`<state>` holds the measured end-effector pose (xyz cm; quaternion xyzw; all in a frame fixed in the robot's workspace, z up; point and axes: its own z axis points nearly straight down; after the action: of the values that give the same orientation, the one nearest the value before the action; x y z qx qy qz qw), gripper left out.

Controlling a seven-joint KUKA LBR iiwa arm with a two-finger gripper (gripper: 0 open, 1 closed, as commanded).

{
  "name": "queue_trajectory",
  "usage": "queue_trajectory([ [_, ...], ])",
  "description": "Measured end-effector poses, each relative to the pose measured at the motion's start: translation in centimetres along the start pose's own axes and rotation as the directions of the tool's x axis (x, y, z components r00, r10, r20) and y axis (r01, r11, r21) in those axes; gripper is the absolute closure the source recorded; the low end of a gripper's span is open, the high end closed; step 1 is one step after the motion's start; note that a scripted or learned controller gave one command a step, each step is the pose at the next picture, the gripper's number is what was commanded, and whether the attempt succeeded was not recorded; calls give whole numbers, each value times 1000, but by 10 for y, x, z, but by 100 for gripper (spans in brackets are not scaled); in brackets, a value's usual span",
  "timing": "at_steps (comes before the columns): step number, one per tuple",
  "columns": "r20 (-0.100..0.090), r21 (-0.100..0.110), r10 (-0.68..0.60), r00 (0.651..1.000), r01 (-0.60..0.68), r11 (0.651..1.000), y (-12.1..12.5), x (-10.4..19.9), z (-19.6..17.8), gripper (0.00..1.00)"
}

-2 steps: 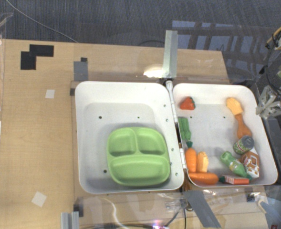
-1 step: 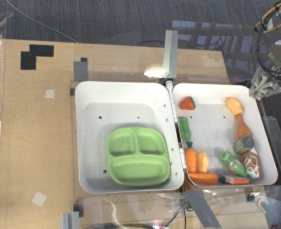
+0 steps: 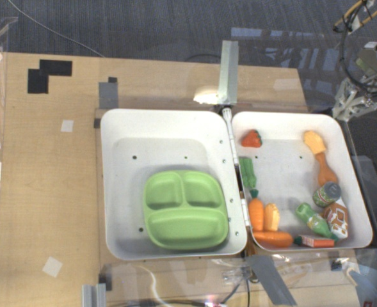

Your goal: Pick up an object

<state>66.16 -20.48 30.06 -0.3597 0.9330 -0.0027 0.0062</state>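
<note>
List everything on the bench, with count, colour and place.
bins: 2, white, side by side on the wooden bench
divided plate: 1, green, in the left bin
strawberry: 1, red, right bin, top left
green toy: 1, along the right bin's left wall
carrots: 2, orange, right bin, bottom left
corn piece: 1, yellow, beside the upright carrot
green bottle: 1, right bin, lower right
wooden spatula: 1, tan and orange, right bin, right side
gripper: 1, pale grey, above the right bin's top right corner

Pale wooden bench point(image 3: 41, 190) with black patches point(image 3: 47, 74); dark grey carpet floor point(image 3: 143, 11) beyond
</note>
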Motion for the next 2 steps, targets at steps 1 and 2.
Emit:
queue_trajectory([
  [1, 0, 1, -116, 993, 116, 993, -6, -7, -6, 100],
  [2, -1, -3, -244, 970, 244, 970, 31, 35, -2, 100],
])
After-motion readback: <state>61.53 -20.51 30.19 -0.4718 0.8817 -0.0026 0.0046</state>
